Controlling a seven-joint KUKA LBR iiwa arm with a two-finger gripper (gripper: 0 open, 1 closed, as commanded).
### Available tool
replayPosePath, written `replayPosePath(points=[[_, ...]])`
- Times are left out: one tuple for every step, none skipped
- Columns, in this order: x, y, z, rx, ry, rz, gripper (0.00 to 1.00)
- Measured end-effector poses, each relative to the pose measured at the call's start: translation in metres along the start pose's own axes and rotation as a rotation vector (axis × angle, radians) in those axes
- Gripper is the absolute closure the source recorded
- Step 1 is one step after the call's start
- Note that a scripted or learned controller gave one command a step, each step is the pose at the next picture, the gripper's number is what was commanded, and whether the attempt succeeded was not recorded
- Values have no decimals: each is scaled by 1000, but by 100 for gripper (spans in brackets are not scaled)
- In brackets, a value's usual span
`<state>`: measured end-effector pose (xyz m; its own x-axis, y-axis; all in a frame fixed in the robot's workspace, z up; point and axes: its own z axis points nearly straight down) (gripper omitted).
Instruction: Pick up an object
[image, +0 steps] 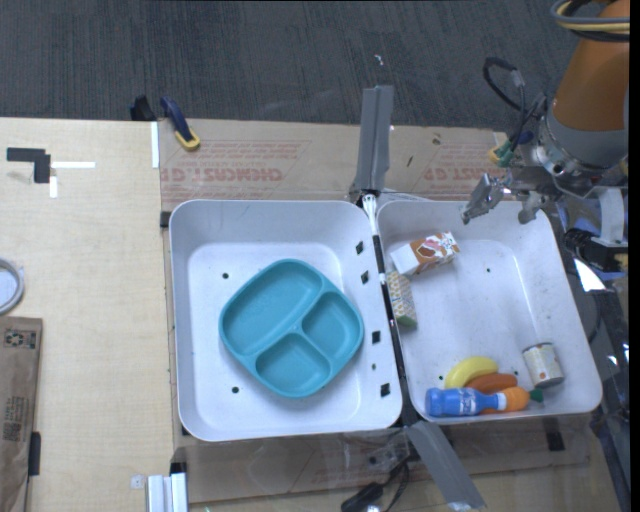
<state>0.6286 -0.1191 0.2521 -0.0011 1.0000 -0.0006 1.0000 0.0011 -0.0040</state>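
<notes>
My gripper (500, 207) hangs over the far edge of the right bin (480, 320), its two fingers spread apart and nothing between them. Below and to its left a small brown-and-white carton (426, 252) lies on its side. A slim snack bar (402, 298) rests against the bin's left wall. In the near right corner sit a yellow banana (470, 371), an orange carrot (497, 381), a blue bottle (463, 402) with an orange cap, and a small tin can (542, 366).
The left bin (195, 300) holds a teal divided plate (290, 328). A yellow-and-blue clamp (179, 126) lies on the cardboard behind the bins. A black bracket (30, 161), a tape roll (6, 287) and a brown paper bag (17, 395) sit on the bench at left.
</notes>
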Motion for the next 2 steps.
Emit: replayPosePath(points=[[2,17,129,-6,-1,-104,0],[18,37,145,-24,-6,-174,0]])
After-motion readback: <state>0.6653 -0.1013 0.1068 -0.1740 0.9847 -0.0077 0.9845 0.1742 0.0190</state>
